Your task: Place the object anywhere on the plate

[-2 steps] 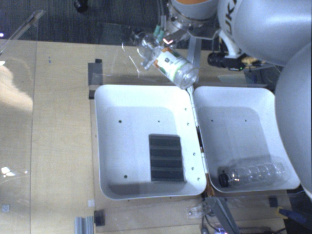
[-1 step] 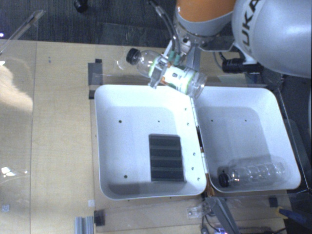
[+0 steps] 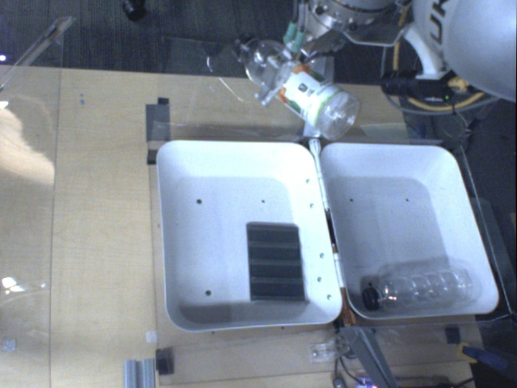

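The clear bottle [image 3: 303, 91] is seen clamped in the tool [image 3: 300, 45] above the bins' far edge, and it should be lowered gently, kept level, onto the dark ribbed plate [image 3: 275, 261] in the left bin [image 3: 186, 176]

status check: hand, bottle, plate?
Hand above the bins' far edge, shut on clear bottle. Dark ridged plate in left bin. Second clear bottle lying in right bin.
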Motion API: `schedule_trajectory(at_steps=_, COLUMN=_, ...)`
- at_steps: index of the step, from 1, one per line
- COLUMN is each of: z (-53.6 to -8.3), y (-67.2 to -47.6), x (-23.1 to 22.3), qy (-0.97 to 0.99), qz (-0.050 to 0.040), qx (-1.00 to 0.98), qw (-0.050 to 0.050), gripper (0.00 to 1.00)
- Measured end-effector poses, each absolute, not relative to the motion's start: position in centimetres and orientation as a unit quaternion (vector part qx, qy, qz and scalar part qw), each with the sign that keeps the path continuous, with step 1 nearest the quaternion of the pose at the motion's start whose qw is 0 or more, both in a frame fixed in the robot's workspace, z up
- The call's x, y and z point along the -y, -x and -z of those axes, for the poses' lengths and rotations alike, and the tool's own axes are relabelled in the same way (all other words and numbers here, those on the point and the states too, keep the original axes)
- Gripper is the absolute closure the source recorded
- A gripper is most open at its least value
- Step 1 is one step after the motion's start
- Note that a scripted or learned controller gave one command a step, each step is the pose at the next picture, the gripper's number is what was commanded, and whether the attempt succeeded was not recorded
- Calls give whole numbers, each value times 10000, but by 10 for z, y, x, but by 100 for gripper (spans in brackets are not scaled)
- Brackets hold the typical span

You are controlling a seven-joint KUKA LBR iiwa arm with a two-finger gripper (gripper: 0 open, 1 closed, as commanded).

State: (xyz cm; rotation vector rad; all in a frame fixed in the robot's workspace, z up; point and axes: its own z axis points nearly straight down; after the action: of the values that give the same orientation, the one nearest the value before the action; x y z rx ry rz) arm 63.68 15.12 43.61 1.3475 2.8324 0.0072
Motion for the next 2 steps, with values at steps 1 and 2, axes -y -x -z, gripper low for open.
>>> schedule_trajectory(at_steps=1, z=-403, y=-583, x=-177, qy=-4440, qz=-14, qx=-8960, qw=11, gripper=100)
schedule_trajectory(at_steps=2, z=-323, y=-552, x=-131, qy=-3355, qz=-15, qx=-9420, qw=16, gripper=100)
